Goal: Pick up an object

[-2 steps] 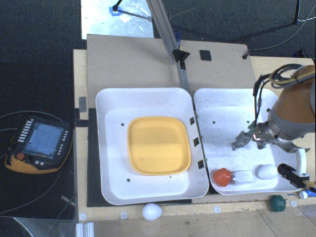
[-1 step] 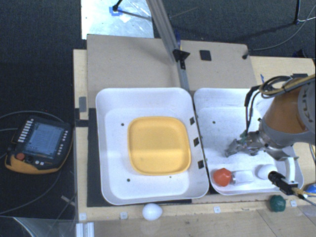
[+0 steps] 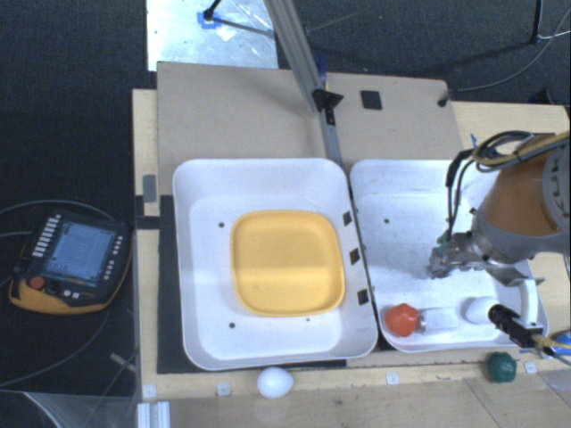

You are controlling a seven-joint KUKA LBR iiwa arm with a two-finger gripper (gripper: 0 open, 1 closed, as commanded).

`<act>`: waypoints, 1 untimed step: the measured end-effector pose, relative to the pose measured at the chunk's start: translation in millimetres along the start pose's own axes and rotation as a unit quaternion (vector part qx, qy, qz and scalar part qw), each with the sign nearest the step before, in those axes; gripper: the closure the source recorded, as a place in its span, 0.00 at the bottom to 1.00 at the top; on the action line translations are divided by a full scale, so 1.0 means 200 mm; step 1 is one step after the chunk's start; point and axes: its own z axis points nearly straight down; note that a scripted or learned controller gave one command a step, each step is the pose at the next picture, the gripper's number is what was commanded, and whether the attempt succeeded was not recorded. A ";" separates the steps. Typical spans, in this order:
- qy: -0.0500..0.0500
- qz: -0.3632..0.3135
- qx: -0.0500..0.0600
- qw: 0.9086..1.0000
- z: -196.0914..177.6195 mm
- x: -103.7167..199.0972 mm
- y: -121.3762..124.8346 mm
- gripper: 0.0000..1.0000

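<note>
My gripper (image 3: 443, 262) hangs low over the right bin (image 3: 393, 194), near the middle of its right half, above bare white floor. A red ball-like object (image 3: 402, 319) lies at the bin's front edge, below and left of the gripper. Beside it rests a pale, clear-looking piece (image 3: 436, 320), and a small white rounded object (image 3: 476, 310) lies further right. None of these touches the gripper. The left bin (image 3: 201, 239) holds a square yellow plate (image 3: 288, 262).
A white egg-shaped object (image 3: 275, 382) lies outside the bins on the bench's front edge, and a green ball (image 3: 501, 366) sits outside at the front right. A teach pendant (image 3: 70, 266) lies on the floor at left. A grey bar (image 3: 303, 61) slants down to the bins' divide.
</note>
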 end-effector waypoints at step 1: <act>0.000 0.000 -0.001 1.000 -0.23 0.03 -0.02 1.00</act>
